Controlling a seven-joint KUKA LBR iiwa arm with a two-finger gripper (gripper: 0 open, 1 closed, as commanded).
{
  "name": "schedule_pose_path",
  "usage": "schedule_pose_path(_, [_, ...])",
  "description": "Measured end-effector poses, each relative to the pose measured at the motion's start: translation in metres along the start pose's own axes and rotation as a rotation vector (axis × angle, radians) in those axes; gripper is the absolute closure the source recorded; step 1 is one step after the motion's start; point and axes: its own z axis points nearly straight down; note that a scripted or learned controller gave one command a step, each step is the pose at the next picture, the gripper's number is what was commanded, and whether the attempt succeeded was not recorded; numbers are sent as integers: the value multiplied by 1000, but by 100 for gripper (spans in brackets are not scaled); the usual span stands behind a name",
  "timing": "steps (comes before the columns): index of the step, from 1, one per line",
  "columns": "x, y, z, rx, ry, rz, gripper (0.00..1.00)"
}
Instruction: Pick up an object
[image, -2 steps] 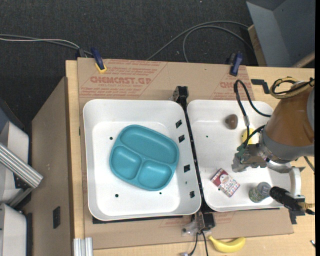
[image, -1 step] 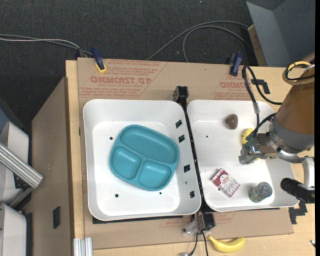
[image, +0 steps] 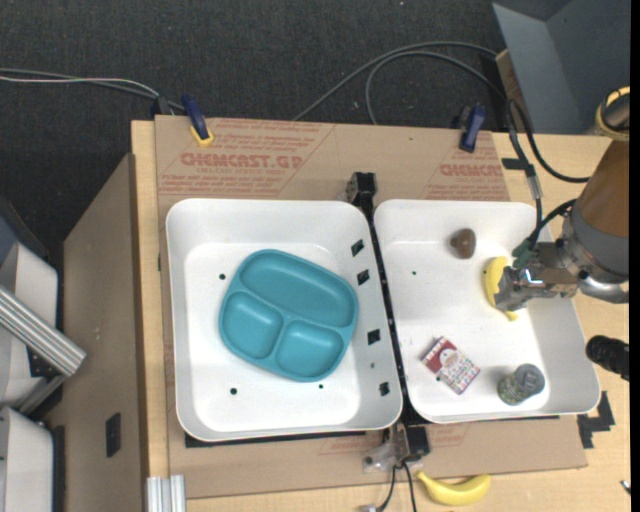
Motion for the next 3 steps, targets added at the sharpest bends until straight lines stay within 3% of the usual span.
schedule_pose_path(3, [126,75,34,5,2,-4,100])
